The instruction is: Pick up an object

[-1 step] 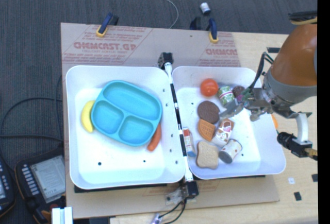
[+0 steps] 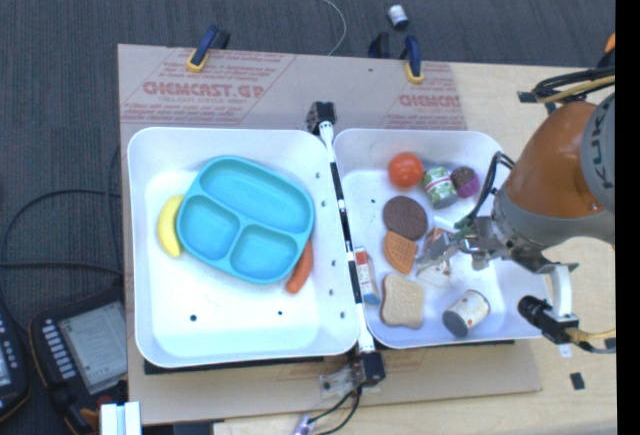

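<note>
White plastic forms both bins, and the left bin [image 2: 150, 323] is taken up by a blue divided plate [image 2: 245, 220], with a yellow banana [image 2: 168, 226] tucked against its left edge and an orange carrot-like piece [image 2: 299, 270] at its right. In the right bin [image 2: 480, 140] the likely candidates are found: a red ball [image 2: 405, 169], a brown round cookie [image 2: 405, 216], a waffle piece [image 2: 399, 251], a bread slice [image 2: 402, 301], a small green-labelled can [image 2: 438, 185], a purple piece [image 2: 465, 181] and a grey cup on its side [image 2: 465, 311]. The hand [image 2: 452, 251] is seen low over the bin's middle, just right of the waffle piece; whether it is parted or closed cannot be told, and nothing is seen clamped. A good pick would probably be made by centring on one item well apart from its neighbours, since the crowded cookie, waffle and bread could be nudged aside.
</note>
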